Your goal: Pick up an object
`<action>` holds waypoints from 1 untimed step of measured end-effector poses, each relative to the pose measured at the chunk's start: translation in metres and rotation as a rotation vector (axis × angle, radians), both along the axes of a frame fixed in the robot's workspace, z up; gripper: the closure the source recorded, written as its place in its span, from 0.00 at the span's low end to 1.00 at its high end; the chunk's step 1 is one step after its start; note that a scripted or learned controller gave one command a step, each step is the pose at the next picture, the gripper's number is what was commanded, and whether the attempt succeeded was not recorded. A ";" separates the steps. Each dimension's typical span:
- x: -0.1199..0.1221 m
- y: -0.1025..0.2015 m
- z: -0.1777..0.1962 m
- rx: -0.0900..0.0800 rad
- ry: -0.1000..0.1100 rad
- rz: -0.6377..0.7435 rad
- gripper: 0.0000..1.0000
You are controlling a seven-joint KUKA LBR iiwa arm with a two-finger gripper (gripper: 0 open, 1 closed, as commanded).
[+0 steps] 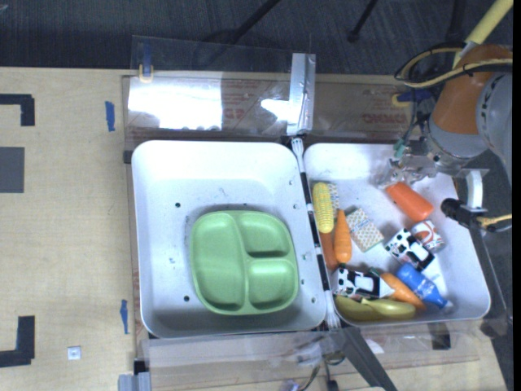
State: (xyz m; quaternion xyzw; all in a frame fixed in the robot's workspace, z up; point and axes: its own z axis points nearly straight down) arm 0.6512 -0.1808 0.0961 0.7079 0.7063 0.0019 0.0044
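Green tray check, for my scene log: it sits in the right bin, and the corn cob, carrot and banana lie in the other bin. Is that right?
Not quite. The camera view shows the green tray in the left bin, not the right. The corn cob, carrot and banana do lie in the other bin, the right one.

The left bin (213,151) sits white and shallow on the pale wooden bench (57,243). Inside it, toward its near side, lies a green divided plate (244,259) with three compartments. Just behind the bin stands a clear plastic panel (187,96), and a metal bracket (301,92) rises at the bin's far right corner. Left of the bin, blue tape strips (109,114) and black corner marks (20,108) dot the bench. Beyond the panel is dark carpet (122,6).
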 end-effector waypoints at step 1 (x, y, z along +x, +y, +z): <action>0.016 0.069 0.105 0.003 0.009 -0.113 1.00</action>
